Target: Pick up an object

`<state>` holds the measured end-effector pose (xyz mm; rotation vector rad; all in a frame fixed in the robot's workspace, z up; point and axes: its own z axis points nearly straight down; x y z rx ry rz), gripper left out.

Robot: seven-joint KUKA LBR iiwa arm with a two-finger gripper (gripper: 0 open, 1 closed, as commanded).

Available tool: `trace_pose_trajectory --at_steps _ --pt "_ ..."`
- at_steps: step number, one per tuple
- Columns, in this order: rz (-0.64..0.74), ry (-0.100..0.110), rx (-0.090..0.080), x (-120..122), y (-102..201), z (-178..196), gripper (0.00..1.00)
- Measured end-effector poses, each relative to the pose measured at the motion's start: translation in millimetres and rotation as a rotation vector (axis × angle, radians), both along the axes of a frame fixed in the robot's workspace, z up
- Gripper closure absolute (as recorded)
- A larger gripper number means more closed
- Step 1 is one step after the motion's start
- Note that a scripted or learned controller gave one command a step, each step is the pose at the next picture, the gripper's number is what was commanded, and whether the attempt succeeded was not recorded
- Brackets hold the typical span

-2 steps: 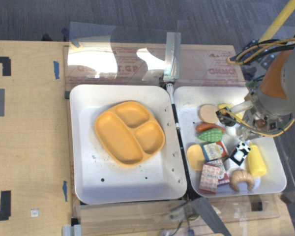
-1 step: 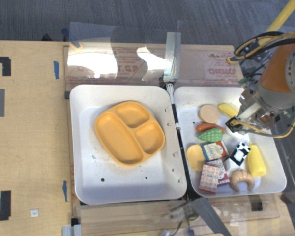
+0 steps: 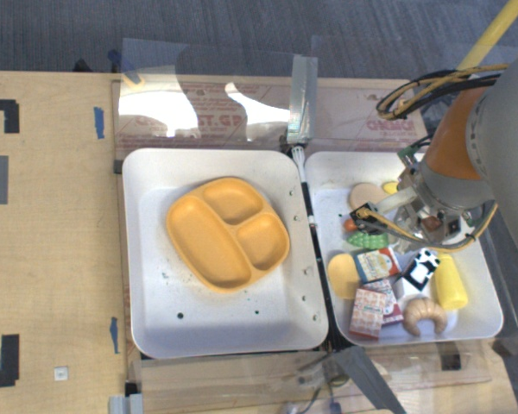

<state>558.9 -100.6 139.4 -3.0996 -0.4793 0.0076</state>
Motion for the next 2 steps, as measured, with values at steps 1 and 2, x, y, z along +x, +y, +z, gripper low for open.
trace_pose_trajectory --at_steps 1,2 --pt "-0.001 0.0 -0.001 -0.1 -0.8 0.1 0.0" --pt "-0.092 -0.002 -0.003 30.7 10.7 -19.3 0.0"
